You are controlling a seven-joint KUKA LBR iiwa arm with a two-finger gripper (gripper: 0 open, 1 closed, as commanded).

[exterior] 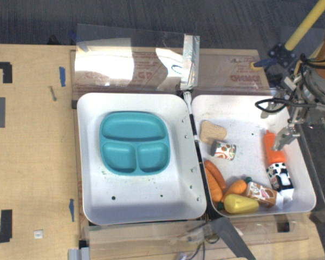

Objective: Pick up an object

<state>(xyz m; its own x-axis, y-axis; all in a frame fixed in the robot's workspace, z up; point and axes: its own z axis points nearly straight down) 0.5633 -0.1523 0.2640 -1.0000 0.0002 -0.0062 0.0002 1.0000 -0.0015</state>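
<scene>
Camera view has the two-finger gripper (pixel 286 138) hovering at three o'clock over the right white bin (pixel 244 110), its grip state impossible to tell, just beside the orange plastic bottle (pixel 272 148), so it looks like approach, with descent and closing next.

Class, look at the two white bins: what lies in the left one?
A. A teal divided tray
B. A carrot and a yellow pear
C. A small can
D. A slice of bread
A: the teal tray lies alone in the left bin; the carrot, can and bread lie in the right bin.
</scene>
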